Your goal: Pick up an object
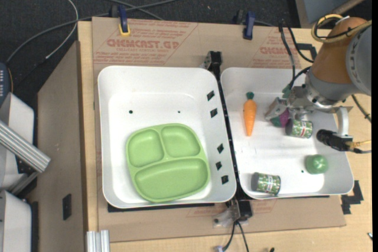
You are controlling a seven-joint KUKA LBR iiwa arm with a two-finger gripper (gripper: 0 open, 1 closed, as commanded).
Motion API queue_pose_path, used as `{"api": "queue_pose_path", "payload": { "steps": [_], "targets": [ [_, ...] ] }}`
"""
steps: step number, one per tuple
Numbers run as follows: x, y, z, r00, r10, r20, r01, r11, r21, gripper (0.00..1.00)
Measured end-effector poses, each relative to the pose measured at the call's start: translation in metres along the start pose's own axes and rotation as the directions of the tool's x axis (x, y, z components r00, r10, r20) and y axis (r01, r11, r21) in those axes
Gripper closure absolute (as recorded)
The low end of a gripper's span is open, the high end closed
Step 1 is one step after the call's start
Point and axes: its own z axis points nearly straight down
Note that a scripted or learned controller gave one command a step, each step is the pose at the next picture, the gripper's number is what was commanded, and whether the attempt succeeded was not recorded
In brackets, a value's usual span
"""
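In the right bin [277,157] lie a toy carrot [250,116], a small can with a green label [300,129], a green round fruit [316,164] and a second can [266,183] on its side near the front wall. My gripper [282,114] is low over the bin's back right part, between the carrot and the first can. A small purple thing [289,121] shows right under it, touching that can. I cannot see whether anything is held. The grey and orange arm [333,68] hides part of the bin's back right corner.
The left bin [112,127] holds a green divided plate [168,161]. A black divider [223,127] runs between the bins. Two blue clamps [123,20] [248,25] hold the cardboard at the back. Cables [339,141] trail off the wrist at right.
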Motion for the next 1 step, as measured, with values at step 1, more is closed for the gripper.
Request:
{"api": "queue_pose_path", "payload": {
  "steps": [1],
  "targets": [
    [0.0002,0.0018,-0.0133,1.000,-0.001,0.000,0.001,1.000,-0.006,1.00]
  ]
}}
